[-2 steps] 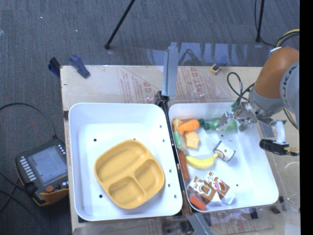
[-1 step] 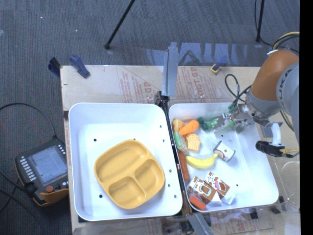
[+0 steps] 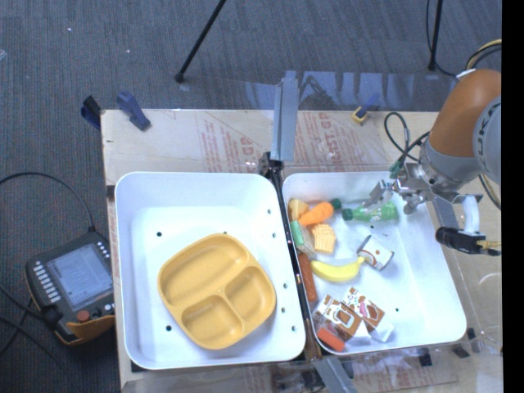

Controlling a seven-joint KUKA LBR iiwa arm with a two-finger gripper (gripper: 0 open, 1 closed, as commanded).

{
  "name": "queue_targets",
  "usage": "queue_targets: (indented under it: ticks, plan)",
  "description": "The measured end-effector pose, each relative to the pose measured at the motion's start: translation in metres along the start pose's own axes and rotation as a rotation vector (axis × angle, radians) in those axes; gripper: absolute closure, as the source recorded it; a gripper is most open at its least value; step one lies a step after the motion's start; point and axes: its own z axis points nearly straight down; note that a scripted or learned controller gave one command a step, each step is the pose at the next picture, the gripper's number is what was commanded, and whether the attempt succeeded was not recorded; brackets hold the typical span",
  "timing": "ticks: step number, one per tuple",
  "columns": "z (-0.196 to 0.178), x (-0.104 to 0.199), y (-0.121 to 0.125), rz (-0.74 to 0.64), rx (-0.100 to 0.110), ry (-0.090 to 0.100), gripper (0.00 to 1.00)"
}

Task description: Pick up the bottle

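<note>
- Landmark: the right bin (image 3: 442, 301), the white tray on the arm's side of the bench (image 3: 188, 142). All positions below refer to it.
- At the near edge of the right bin, a small brown-and-white carton (image 3: 350, 315) lies flat, with a red piece (image 3: 331, 339) just beside it toward the near left corner.
- Toward the middle of the right bin, a banana (image 3: 336, 270) lies on its side. A second small carton (image 3: 375, 254) lies just beside the banana's right tip.
- Along the left wall of the right bin, a long reddish piece (image 3: 305, 277) lies parallel to the wall.
- Farther in, a pale waffle-like piece (image 3: 324, 237) sits near the left wall, with a carrot (image 3: 316, 214) just beyond it.
- The bottle (image 3: 370, 214), green, lies on its side in the far half of the right bin, to the right of the carrot and apart from it.
- The gripper (image 3: 396, 193) hangs over the far part of the right bin, just beyond and to the right of the bottle. Whether its fingers are apart or together cannot be told. No object is seen between them.
- The arm (image 3: 463, 133), with its orange band, enters over the far right corner of the right bin.
- To the left of the right bin, the left bin (image 3: 139, 211) stands alongside it, their walls nearly touching. It contains a yellow divided plate (image 3: 216, 290).
- Off the bench, well to the left of both bins, a handheld control unit (image 3: 72, 286) lies on the carpet (image 3: 98, 39).
</note>
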Motion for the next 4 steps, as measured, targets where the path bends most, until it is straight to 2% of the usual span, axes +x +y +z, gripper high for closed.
queue_targets:
  ticks: [1, 3, 4]
  plan:
    - [0.026, -0.001, 0.007, 0.0, -0.02, 0.0, 0.0]
    - [0.026, 0.011, 0.006, 0.013, -0.022, -0.006, 0.0]
    - [0.013, 0.01, 0.008, 0.013, -0.027, -0.007, 1.0]
